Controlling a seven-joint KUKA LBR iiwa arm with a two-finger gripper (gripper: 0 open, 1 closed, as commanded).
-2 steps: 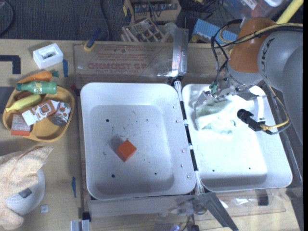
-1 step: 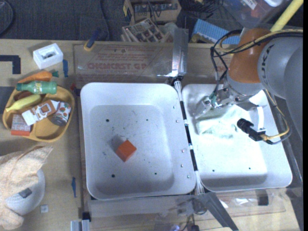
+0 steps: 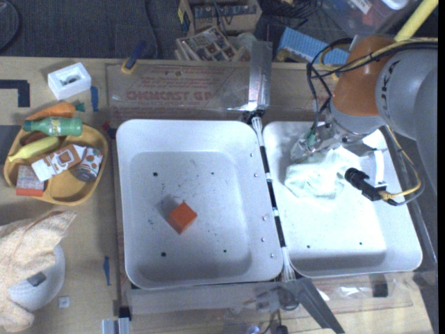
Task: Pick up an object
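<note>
An orange block [image 3: 183,217] lies in the left bin [image 3: 139,152], a little left of its middle, with a small grey piece touching its upper left side. A crumpled pale white cloth [image 3: 314,179] lies in the upper left part of the right bin [image 3: 361,249]. My gripper [image 3: 311,143] reaches down into the right bin at the cloth's upper edge, under the orange wrist band [image 3: 358,92]. Whether it touches or holds the cloth cannot be made out.
A yellow bowl [image 3: 69,190] with a green bottle, a banana and packets stands left of the bins. A beige cloth [image 3: 28,239] and a white box [image 3: 69,80] also lie on the left. A clear plastic panel [image 3: 181,89] lies behind the bins.
</note>
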